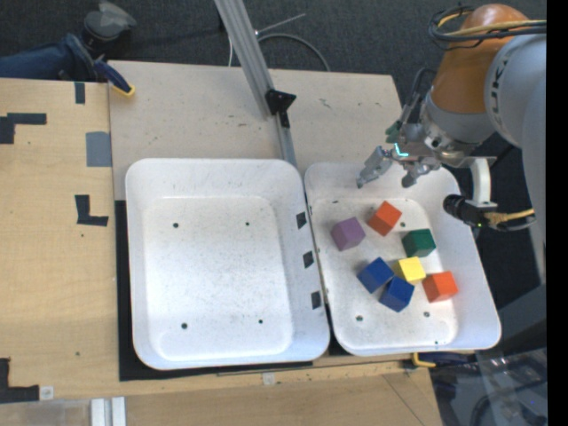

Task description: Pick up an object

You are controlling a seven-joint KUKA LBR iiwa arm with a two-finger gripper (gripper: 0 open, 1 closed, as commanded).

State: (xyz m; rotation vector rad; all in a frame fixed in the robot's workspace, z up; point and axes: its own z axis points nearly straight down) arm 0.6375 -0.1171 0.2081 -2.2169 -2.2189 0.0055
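Hand poised over the far end of the right bin, nothing held.

The hand (pixel 388 174), prongs apart, hangs just beyond the orange cube (pixel 385 217), which sits cornerwise with no long axis, seemingly. Neighbours crowd the right bin (pixel 479 327); a descent could nudge the purple cube (pixel 348 233).

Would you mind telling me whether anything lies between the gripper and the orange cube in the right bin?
Nothing visible does. The gripper, fingers apart, hovers over the right bin's far edge, and the orange cube lies just in front of it with bare bin floor between. The purple cube sits off to the side.
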